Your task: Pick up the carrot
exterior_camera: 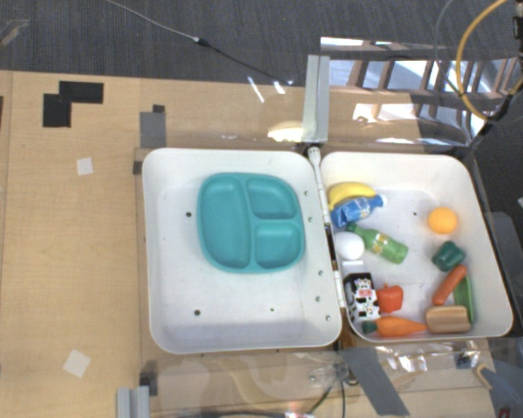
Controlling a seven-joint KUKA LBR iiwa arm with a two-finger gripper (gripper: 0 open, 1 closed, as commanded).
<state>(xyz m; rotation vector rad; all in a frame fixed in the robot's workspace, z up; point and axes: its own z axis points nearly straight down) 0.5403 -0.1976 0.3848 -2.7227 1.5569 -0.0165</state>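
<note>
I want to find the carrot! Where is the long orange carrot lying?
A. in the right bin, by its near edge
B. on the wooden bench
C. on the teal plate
A: the long orange carrot lies in the right white bin, along its near edge beside the tan bread-like block.

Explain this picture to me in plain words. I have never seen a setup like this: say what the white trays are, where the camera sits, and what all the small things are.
One camera is fixed above a wooden bench, looking down at a slant. On the bench stand two shallow white bins side by side. The left bin holds a teal divided plate. The right bin holds toy food: a banana, a green bottle, a white egg, an orange and, against the near wall, the carrot, which a robot arm is meant to pick up. A second orange, carrot-like piece lies tilted nearer the right side. The carrot lies loose in the bin, untouched. The yellow cable loop at the top right belongs to the rig.
</note>
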